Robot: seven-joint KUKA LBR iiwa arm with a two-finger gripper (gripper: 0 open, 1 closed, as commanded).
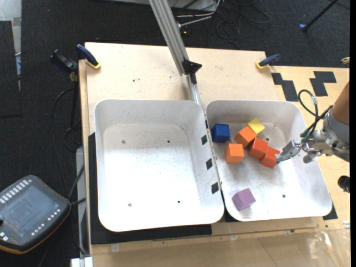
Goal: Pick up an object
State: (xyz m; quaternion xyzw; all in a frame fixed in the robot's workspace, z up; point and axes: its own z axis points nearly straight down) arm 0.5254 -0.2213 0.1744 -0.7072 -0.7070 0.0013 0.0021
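Both bins white: left bin (105,121), right bin (289,111). In right bin: blue cube (221,132), yellow cube (256,127), purple cube (243,199), four orange cubes (251,144). Bench board (144,71) pale beige, dark-speckled. Clamps (88,55) blue with yellow tips. Panel at right (311,85) tan with black squares.
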